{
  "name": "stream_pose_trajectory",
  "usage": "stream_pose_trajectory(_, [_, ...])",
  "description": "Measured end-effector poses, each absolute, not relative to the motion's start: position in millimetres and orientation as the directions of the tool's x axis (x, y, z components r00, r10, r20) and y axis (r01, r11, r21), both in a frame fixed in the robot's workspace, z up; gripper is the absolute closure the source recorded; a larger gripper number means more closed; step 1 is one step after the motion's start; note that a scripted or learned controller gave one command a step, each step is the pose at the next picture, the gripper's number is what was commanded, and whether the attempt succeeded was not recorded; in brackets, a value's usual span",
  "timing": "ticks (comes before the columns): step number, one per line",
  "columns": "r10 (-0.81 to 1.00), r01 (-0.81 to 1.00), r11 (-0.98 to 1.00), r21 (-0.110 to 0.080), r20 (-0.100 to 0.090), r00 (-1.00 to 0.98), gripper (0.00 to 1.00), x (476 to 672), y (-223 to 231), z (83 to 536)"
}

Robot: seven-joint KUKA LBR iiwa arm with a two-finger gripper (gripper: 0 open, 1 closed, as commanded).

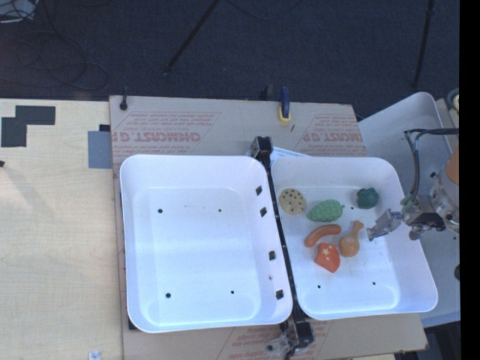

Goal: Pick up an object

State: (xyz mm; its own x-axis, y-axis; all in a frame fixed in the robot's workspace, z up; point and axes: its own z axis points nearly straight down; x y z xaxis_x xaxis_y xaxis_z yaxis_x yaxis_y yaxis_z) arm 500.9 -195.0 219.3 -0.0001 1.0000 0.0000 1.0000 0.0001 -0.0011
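A toy drumstick, tan and orange, is the object lying nearest the gripper, just to the gripper's left in the right-hand bin. The gripper's metal fingers reach in low over the bin's right side from the right edge of the view. Nothing is visible between them, so they hold no object; they look slightly spread, though at this size and angle that is hard to be sure of.

Moving outward from the jaws, the other objects sit in a loose cluster in the middle of the same bin. An orange sausage lies just left of the drumstick. Below them is a red strawberry-like piece, close to both. Above the sausage is a bumpy green vegetable, and to its left a round tan biscuit with dots. A small dark green lump sits apart near the bin's upper right, above the gripper.

The left-hand bin sits beside the right one, divided from it by a black strip. Both rest on a cardboard sheet on the bench.

As for progress, the pick appears not yet made: every object rests on the bin floor, and the gripper is near the cluster but not around anything. What seems left is to close on one object, likely the drumstick, and lift it clear.
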Motion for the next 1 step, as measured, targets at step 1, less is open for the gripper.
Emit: stream_pose_trajectory(1, [1.000,1.000,0.005,-0.006,0.004,-0.005,0.00,520.4,-141.3,200.0])
